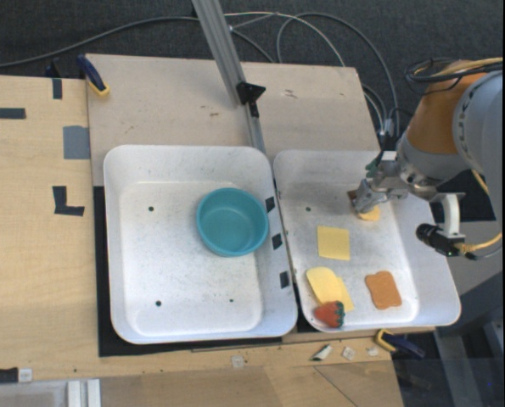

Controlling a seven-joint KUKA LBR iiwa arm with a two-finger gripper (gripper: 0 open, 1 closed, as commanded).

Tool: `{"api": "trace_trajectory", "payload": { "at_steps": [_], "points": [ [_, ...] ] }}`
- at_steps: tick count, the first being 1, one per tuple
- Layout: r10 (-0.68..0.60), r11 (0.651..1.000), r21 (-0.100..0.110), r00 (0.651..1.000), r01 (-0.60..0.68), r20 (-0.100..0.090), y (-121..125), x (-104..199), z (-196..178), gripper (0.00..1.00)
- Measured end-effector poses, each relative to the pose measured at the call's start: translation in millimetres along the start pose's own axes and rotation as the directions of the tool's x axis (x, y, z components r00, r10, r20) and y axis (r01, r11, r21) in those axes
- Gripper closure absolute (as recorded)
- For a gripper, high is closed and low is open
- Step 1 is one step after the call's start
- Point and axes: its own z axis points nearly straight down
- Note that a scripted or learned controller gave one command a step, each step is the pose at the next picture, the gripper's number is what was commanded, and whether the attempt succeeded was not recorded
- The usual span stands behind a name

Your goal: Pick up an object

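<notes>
Sitting in the left bin (133, 227) is a teal bowl (232, 220), upright. Across in the right bin (422, 308) lie a yellow square (333, 243), a yellow wedge (327, 285) touching a strawberry (328, 315), and an orange slab (384, 290). Farthest right, the gripper (367, 203) is down over a small yellow piece (370, 214) at the bin's far side; whether it grips that piece, I cannot tell.

A pale wooden bench (176, 100) bears two shallow white bins, left (125, 227) and right (430, 308), side by side.
</notes>
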Motion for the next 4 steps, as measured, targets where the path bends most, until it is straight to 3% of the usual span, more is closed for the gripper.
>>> {"api": "trace_trajectory", "payload": {
  "at_steps": [1, 2, 4],
  "points": [
    [0.001, 1.000, -0.007, 1.000, -0.001, 0.001, 4.2, 2.0, -63.3, 1.00],
    [0.002, 1.000, -0.003, 1.000, -0.002, 0.000, 4.7, 2.5, -80.6, 1.00],
    [-0.003, 1.000, -0.001, 1.000, 0.003, -0.003, -2.3, 109.9, -99.5, 1.00]
  ]
}}
